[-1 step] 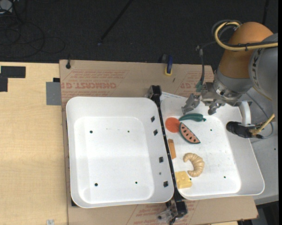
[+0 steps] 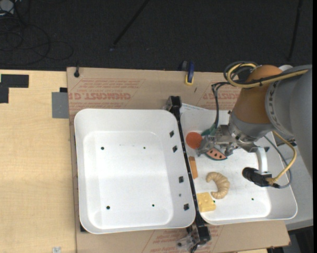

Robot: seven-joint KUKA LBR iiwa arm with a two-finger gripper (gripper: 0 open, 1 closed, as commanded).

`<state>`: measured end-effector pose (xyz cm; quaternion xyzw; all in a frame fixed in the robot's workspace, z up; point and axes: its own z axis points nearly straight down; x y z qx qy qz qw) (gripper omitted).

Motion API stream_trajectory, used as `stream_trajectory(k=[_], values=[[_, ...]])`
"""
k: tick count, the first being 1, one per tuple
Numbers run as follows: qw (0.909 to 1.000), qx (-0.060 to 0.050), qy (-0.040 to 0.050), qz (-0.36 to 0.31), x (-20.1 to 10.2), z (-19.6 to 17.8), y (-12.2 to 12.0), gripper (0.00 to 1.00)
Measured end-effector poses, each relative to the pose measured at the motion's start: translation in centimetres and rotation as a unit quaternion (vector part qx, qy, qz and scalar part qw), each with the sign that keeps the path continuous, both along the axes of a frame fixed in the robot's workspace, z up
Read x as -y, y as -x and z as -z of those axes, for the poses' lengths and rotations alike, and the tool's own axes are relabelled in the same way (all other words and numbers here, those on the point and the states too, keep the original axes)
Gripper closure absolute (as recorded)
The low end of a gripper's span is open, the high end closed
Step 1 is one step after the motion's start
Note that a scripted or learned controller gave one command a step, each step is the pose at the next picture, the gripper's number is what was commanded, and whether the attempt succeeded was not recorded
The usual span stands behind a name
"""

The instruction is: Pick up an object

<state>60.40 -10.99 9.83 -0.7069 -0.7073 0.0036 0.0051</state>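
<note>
Two shallow white bins are seen side by side on a sheet of brown printed cardboard (image 2: 121, 88). They are made of smooth, slightly glossy plastic with rounded corners. The left bin (image 2: 127, 173) is marked by four small dark dots on its floor. A black strip (image 2: 180, 152) is run along the seam between the bins.

Five small items are counted in the right bin (image 2: 245, 207), all in its left half:

- One round orange-red ball (image 2: 194, 138), smooth-skinned, is placed nearest the seam at the upper end.
- One red slice (image 2: 217, 154), wedge-shaped with dark specks and a pale rim, is found just right of the ball.
- One short orange stick (image 2: 192, 167) is laid along the bin's left wall.
- One curved tan croissant-shaped piece (image 2: 218, 185), ridged and matte, is set nearer the middle.
- One flat yellow square (image 2: 205, 202) is placed in the lower left corner, close beside the curved piece.

The grey arm (image 2: 287, 104) is cut off by the right edge, and its bulk is spread over the bin's upper right part. The gripper (image 2: 214, 143) is lowered between the ball and the slice. Its tip is crowded by cables and metal parts, so whether it is spread or closed cannot be told. Contact with the slice cannot be confirmed either.
</note>
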Motion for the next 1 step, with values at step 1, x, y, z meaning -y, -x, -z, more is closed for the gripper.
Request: stream_trajectory(k=[1], values=[[1.0,0.003,0.0002,0.002,0.21,-1.53,-0.26,1.0]])
